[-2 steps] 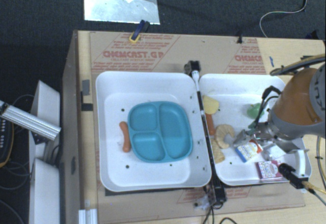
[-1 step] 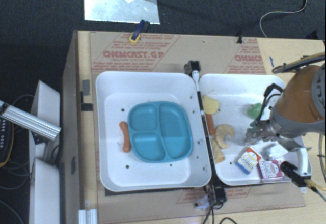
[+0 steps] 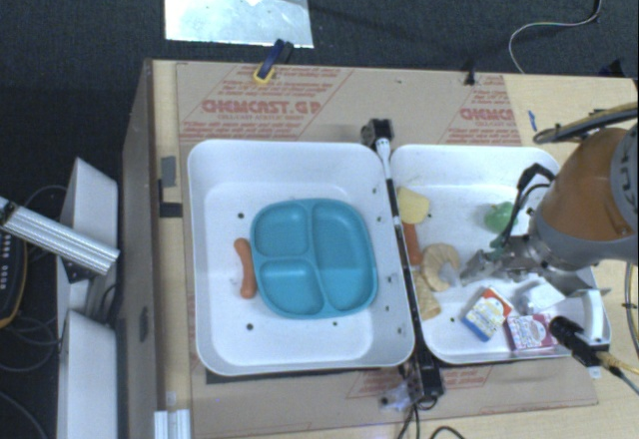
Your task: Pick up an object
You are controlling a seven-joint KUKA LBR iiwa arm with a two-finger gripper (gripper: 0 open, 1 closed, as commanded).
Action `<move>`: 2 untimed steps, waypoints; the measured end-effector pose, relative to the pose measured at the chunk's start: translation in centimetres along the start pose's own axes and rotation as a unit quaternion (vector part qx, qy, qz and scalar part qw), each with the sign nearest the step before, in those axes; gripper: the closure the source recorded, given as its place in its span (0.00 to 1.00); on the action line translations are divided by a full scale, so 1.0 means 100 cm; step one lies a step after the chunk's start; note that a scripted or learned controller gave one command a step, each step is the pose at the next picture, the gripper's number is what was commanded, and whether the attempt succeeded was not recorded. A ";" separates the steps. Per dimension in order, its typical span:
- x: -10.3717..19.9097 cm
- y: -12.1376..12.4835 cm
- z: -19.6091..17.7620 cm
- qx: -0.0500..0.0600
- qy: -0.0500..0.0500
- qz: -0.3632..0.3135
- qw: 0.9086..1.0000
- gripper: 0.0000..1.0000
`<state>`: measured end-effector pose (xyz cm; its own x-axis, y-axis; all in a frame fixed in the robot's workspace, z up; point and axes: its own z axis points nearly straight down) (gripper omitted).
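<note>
At the right bin's near edge we see small packets, none lifted. Our gripper hangs low over that bin's middle, beside a tan piece; whether it grips anything we cannot tell. Picking seems undone.

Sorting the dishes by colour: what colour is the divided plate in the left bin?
Light blue; the divided plate shows best in the camera view.

My arm is grey, ringed by 1 broad orange band above the wrist. A black cable loops beside that band. My gripper is dull grey metal with 2 fingers.
</note>
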<state>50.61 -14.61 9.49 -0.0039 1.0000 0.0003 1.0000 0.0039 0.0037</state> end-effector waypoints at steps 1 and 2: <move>-0.031 0.060 -0.045 0.000 -0.001 0.000 1.000 0.00; -0.061 0.023 0.011 0.001 -0.001 0.001 1.000 0.00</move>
<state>52.91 -20.68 8.43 -0.0010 1.0000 -0.0007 1.0000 0.0010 0.0009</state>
